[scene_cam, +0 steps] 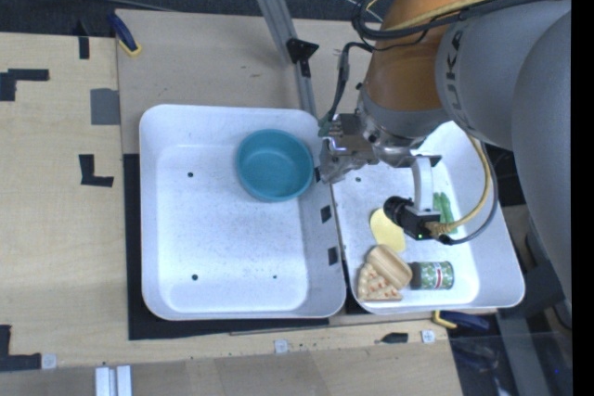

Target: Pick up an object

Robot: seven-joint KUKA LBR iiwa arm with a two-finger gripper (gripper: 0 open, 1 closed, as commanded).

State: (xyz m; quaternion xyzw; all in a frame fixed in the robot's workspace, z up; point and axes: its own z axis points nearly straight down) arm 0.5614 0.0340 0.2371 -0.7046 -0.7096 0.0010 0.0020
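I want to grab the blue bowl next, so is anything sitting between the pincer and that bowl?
Nothing visible does. The blue bowl sits alone in the left bin, close to the divider, and the pincer hangs beside it over the bins' shared edge. The food items lie in the right bin.

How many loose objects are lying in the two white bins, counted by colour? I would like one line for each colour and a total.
Blue: 1, the bowl in the left bin.
Yellow: 1, the yellow piece in the right bin.
Tan: 1, the waffle-like wedge.
Green: 2, the small can and a green item, partly hidden by the arm.
Total: 5
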